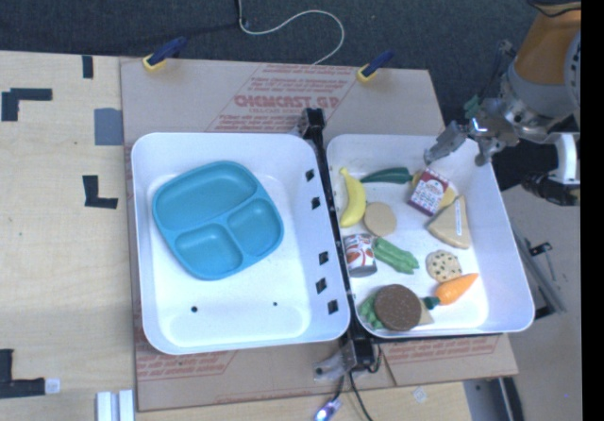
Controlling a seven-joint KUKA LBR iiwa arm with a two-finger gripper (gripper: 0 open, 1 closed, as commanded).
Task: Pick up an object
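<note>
Camera view. Two shallow white bins on brown printed cardboard, wooden bench around, dark carpet beyond. Left bin (160, 315): smooth plastic, rounded corners, holds a glossy blue tray (218, 218) with three compartments, lying at a slant.

Right bin (505, 249): toy food, mostly matte plastic. Curved yellow banana (352, 199) at the far left side; a tan round disc (381, 218) touching it. Green bean-like piece (386, 176) at the far edge. Small red-and-white carton (427, 193) tilted, just beside a pale cheese wedge (452, 224). Small can (360, 255) with red label near the divider, lumpy green pod (396, 256) beside it. Speckled cookie (442, 265), orange carrot (456, 288), brown round patty (397, 308) at the near edge; something green under the patty, hard to make out.

Gripper (461, 144) hovers above the bin's far right corner, above the carton, not touching it. Fingers spread wide, nothing between them. Arm grey and orange, cut off at the right edge.
</note>
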